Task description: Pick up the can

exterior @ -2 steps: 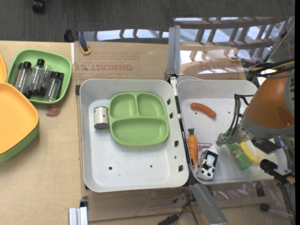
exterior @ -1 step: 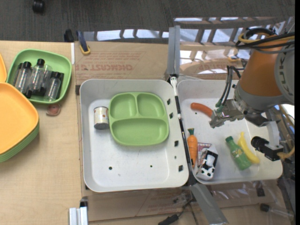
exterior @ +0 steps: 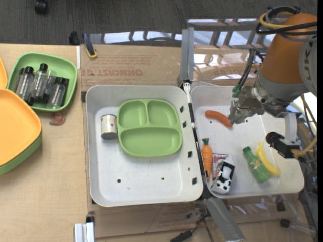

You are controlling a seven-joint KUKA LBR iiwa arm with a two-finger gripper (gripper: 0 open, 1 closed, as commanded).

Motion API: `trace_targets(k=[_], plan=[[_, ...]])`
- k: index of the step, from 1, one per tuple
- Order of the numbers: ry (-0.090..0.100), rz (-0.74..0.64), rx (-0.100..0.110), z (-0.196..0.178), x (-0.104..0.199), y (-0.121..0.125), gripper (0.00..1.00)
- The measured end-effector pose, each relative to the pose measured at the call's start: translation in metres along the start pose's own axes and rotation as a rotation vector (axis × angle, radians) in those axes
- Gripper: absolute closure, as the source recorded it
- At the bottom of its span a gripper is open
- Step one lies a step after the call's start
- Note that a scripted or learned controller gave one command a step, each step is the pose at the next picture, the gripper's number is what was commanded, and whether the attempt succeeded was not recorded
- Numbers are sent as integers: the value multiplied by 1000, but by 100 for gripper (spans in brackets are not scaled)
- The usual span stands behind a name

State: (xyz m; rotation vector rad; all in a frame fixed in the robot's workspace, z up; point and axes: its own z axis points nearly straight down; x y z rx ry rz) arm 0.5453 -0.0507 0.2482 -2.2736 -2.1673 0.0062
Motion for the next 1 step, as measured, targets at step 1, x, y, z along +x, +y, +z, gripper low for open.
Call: trace_targets(k=[1], plan=[[0,-20,0,-23,24,81,100]])
